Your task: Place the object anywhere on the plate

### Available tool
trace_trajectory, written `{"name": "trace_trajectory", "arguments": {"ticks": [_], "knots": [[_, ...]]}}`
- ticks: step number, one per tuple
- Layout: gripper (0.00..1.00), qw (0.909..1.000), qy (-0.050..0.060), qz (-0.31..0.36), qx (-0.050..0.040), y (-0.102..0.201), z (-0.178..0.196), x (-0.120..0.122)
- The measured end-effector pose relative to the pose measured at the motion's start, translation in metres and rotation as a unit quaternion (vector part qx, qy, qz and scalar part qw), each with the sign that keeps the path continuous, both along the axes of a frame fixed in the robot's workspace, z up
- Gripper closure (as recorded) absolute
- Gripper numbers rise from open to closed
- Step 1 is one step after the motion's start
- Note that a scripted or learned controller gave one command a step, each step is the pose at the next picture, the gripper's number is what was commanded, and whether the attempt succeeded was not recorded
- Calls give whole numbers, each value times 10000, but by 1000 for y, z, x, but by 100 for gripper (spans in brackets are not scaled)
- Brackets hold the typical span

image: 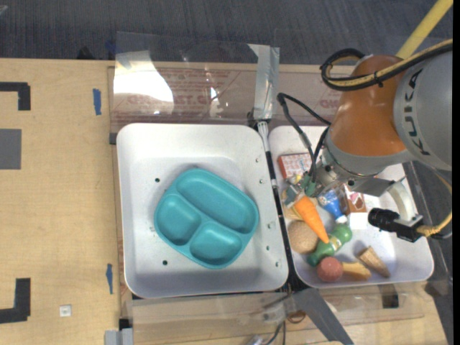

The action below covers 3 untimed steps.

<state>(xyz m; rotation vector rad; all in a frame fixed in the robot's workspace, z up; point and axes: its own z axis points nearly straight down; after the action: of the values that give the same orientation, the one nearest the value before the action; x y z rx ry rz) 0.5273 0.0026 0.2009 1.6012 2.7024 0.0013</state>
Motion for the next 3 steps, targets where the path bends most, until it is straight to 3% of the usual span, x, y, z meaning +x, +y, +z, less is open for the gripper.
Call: {"name": "trace_trajectory", "arguments": {"ticks": [1, 2, 3], "knots": [[100, 9980, 17, -627, 7, 63, 4, -29], [100, 9999, -21, -114, -4, 55, 60, 28], [100, 9971, -48, 761, 0, 48, 201, 12]]}}
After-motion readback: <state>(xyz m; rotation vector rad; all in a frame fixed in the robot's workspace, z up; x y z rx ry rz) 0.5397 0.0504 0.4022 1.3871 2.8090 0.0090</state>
